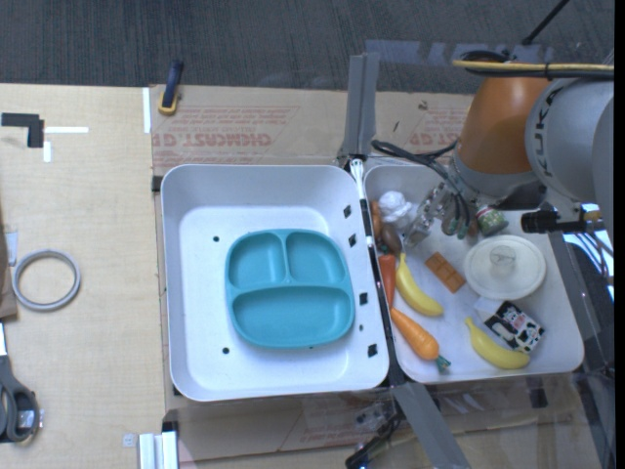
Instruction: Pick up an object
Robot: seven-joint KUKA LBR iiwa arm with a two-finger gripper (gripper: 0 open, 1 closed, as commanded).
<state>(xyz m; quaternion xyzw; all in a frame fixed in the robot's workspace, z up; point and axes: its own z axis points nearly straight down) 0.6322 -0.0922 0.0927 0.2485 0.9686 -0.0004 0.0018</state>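
Plainly no object has been lifted yet, so the step in hand looks like choosing a target in the right bin (571, 355) and closing on it.

Nearest the camera, at that bin's front, lie a banana (496, 349) with a black-and-white carton (515, 326) touching it, and a carrot (414, 333) close to the wall shared with the left bin (186, 291). Behind these sit a second banana (417, 292), a small brown block (445, 273) and a white lid (505, 266). Farther back, the gripper (437, 213) hangs low over the bin's far left part, beside a white knobbly thing (393, 204) and a green item (491, 222). Whether it is wide or narrow cannot be told, and nothing can be seen held in it.

A good try would probably settle on one piece standing apart, such as the brown block or the second banana, and come straight down on it. The items by the shared wall give little room on their left. Open floor lies between the block and the front banana. The left bin carries a teal tray (290, 287), with bare white floor around it. Out on the bench (78, 193) lies a tape ring (44, 279).
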